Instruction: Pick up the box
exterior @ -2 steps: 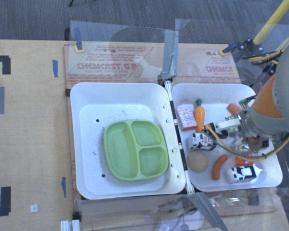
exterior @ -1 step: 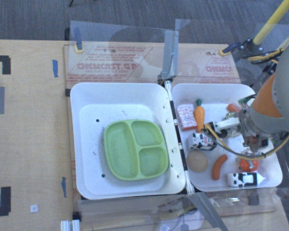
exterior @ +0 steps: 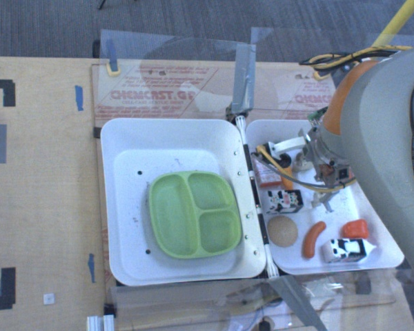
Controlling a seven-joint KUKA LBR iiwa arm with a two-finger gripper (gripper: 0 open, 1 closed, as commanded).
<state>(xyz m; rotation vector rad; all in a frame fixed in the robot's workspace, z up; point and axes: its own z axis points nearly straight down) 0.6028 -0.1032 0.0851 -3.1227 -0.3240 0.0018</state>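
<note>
A small box [exterior: 267, 176] with a red and white label lies against the left wall of the right bin [exterior: 383, 243]. Just below it sits a black-and-white patterned pack [exterior: 284, 200]. My gripper [exterior: 326, 185] hangs over the middle of the right bin, to the right of both and apart from them. Cables and the wrist body cover its tip. The grey arm with its orange band reaches in from the right and hides the bin's right side.
In the right bin's near half lie a round brown cookie [exterior: 283, 231], a red sausage [exterior: 313, 239], a red block [exterior: 356, 228] and a black-and-white cow toy [exterior: 348, 250]. The left bin [exterior: 124, 150] holds a green divided plate [exterior: 194, 214].
</note>
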